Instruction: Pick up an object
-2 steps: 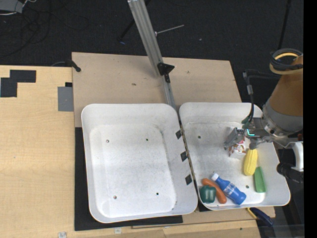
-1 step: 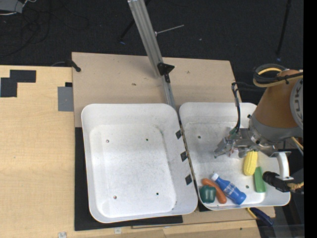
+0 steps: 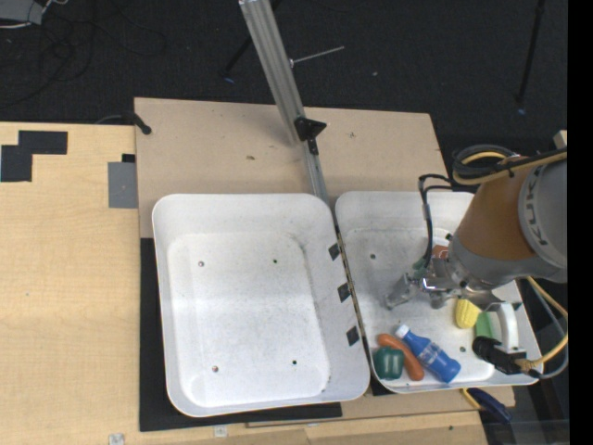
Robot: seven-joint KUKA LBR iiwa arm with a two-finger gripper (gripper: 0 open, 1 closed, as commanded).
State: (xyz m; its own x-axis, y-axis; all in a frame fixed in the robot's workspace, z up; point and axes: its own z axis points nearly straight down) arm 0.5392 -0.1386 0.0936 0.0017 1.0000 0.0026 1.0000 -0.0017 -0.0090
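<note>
Far left of the gripper [image 3: 408, 292], the pale wooden bench top [image 3: 65, 276] runs flat to the frame's edge. Nearer the gripper, the large shallow white left bin [image 3: 241, 313] shows a wide, plain white floor with rounded, raised rims. Its right rim meets the smaller white right bin [image 3: 380, 230] along a seam held by small black clips [image 3: 345, 292], just left of the gripper. Above and left of the gripper, a slanted grey aluminium strut [image 3: 278, 63] rises from a brown board [image 3: 232, 151] against the dark floor.

The gripper sits low over the right bin's middle floor, with white floor open above and to its left. Whether it is released or clenched cannot be told, and nothing visibly sits in its grasp.

Below the gripper, by the bin's near rim, lie a teal green block [image 3: 388, 364], an orange carrot-shaped piece [image 3: 391, 344] and a blue plastic bottle with a white cap [image 3: 434, 357], touching one another. Just right of the gripper lies a small yellow piece [image 3: 466, 315], under the grey and orange arm [image 3: 500, 230].
</note>
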